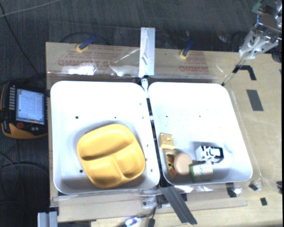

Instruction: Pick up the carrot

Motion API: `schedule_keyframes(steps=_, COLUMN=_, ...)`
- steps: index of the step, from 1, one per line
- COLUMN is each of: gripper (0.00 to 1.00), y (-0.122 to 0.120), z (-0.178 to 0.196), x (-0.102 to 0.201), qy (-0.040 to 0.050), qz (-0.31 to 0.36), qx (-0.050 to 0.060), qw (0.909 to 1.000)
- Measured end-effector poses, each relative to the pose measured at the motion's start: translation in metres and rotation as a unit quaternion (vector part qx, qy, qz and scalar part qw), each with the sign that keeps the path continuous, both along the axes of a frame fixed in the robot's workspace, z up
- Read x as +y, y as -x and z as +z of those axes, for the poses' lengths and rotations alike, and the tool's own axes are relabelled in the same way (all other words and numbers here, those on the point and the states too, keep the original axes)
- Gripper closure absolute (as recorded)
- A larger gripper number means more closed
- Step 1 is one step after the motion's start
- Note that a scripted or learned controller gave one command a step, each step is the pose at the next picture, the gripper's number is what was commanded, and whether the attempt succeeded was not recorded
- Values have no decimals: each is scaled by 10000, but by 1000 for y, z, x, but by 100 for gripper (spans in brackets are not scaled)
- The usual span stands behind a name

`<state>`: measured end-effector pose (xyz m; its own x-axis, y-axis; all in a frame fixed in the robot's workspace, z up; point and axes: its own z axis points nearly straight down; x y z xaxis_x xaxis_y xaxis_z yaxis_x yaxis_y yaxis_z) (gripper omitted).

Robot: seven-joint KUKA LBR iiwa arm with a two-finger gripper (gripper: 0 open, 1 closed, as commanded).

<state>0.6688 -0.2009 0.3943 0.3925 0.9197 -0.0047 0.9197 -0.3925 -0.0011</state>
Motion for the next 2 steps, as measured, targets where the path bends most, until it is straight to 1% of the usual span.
schedule_keyframes(steps=1, gripper=100, y=0, z=39, x=18, qy=1, qz=119, qx=-7, qw=9999)
schedule_keyframes(steps=2, gripper=100, y=0, z=30, x=11, qy=-18, qz=-297, qx=2, qw=9996)
